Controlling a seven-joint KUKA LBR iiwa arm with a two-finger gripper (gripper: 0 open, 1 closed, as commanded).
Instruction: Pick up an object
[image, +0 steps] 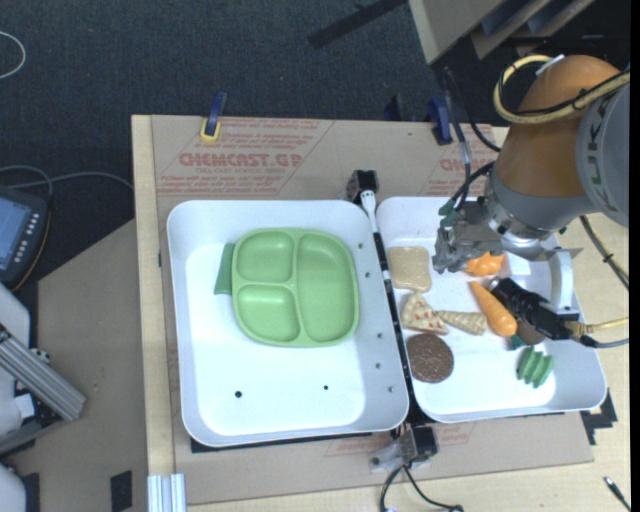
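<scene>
Hanging over the upper part of the right bin (580, 392), the gripper (455, 248) sits at the end of the grey arm (560, 130) with its orange band, reaching in from the right; its dark metal tip is close above the bin floor, just right of a tan slice of bread (409, 267) and just left of a small orange piece (487, 264), but whether it is open or closed cannot be told from this slant, and nothing can be seen gripped in it. Below the bread lie a pizza wedge (423, 315) and, touching its right side, a pale cone-shaped item (464, 321). A round brown cookie (430, 357) rests below these, near the bin's left wall. A carrot (493, 308) lies at a slant right of the cone, partly under a black part of the arm's mount, and a green ridged vegetable (535, 367) lies near the bin's lower right corner. The left bin (200, 390) holds a green divided plate (296, 287) with three compartments, set toward its upper middle. Both white bins stand side by side, touching along their inner edges, on a brown board (160, 170) printed with red lettering.
</scene>
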